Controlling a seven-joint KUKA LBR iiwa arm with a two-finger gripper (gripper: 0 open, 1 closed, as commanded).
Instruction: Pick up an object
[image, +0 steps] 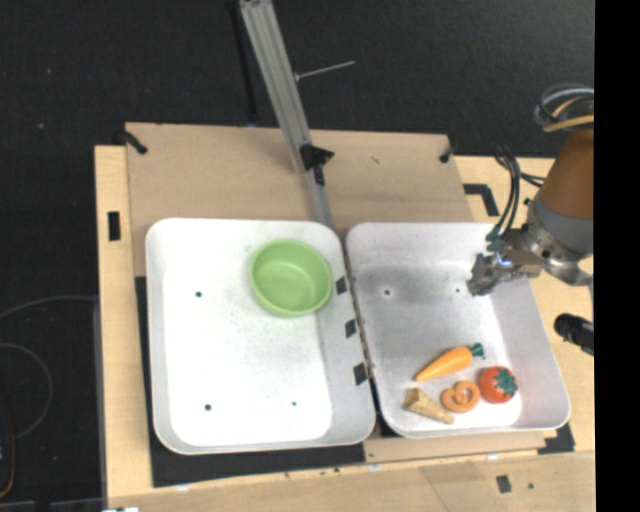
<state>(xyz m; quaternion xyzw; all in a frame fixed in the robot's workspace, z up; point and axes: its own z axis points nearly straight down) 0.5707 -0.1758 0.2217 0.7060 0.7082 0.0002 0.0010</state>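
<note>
The right bin (420, 270) holds a cluster near its front right corner: an orange carrot (445, 362) with a green top, a red tomato (497, 385), a small orange ring-shaped piece (460, 396) and a tan piece (426, 405). A green bowl (291, 278) sits at the back of the left bin (200, 340). My gripper (484, 277) hangs over the right bin's far right side, well behind the carrot, with nothing seen in it.
A grey metal pole (285, 100) slants from the top of the view down to the gap between the bins. Cables (515, 200) run along the arm at the right. Brown board surrounds the bins.
</note>
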